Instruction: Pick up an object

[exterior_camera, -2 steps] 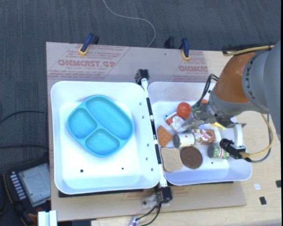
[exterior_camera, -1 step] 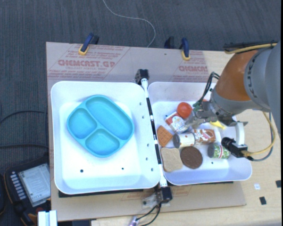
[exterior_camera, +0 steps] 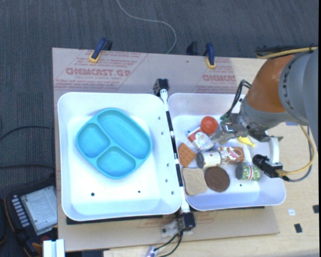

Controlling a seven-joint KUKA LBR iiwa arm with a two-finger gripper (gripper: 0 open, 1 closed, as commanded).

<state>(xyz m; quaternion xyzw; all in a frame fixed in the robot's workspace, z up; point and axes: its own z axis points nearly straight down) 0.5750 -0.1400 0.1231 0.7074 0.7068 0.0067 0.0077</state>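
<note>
Camera view: claw (exterior_camera: 222, 134) (grip state unclear) crowded by tomato (exterior_camera: 208, 125), packet (exterior_camera: 201, 140), jar (exterior_camera: 212, 158) and can (exterior_camera: 248, 172).

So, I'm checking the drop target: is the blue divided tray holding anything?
Empty. All three compartments of the blue divided tray show bare blue.

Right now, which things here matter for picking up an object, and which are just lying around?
For the job: gripper, tomato, brown cookie, bread slice, waffle, green can, right bin.

Lying about: blue divided plate, left bin, clamps.
</note>
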